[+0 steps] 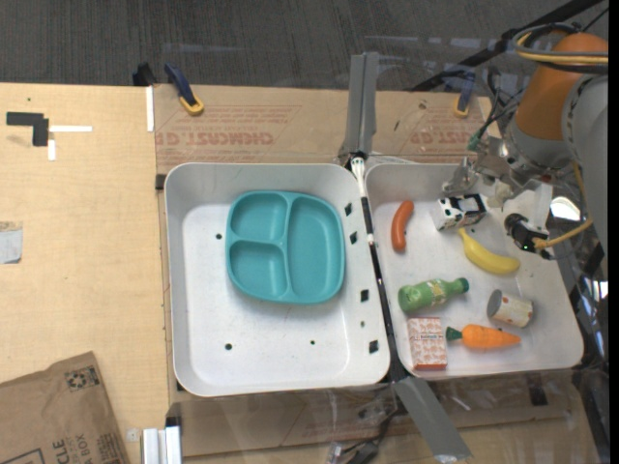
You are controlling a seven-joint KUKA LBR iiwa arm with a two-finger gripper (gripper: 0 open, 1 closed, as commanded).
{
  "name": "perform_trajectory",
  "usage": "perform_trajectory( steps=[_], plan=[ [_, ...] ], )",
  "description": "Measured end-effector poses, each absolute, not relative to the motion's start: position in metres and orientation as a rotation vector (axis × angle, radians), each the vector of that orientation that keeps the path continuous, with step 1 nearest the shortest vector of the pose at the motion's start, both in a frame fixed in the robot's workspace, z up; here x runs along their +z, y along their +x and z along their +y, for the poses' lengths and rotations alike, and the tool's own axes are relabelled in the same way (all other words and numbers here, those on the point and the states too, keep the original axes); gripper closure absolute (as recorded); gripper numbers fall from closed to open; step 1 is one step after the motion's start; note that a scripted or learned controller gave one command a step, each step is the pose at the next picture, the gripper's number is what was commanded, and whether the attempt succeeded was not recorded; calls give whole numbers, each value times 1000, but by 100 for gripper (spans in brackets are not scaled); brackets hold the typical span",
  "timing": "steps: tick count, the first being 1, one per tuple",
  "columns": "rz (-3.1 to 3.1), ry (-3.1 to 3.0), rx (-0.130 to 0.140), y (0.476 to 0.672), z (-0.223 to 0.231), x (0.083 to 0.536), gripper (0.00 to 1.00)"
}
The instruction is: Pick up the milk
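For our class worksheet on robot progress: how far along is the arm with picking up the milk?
Done: the gripper has reached the right bin, just above the milk, a small black-and-white carton beside the banana. In hand: lining up on it; whether the fingers have closed is unclear. Left: a confirmed grasp and the lift, since the milk looks to be resting on the bin floor.

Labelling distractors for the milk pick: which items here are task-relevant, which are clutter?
Job:
- small white carton with black cow patches, the milk, right bin
- two-finger gripper, just above the milk

Clutter:
- teal divided plate, left bin
- red sausage
- yellow banana
- green bottle
- orange carrot
- pink-red box
- small tan can
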State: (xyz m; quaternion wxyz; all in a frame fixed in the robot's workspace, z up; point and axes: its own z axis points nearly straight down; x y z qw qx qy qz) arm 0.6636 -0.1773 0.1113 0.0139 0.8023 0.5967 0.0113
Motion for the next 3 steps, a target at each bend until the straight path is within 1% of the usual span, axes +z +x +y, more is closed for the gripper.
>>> perform_trajectory(
  steps=[1, 2, 3],
  plan=[
    [1963, 2410, 31, 661, -161, 112, 0],
    [2000, 2373, 32, 652, -159, 112, 0],
    [1945, 2418, 40, 644, -160, 112, 0]
  ],
)
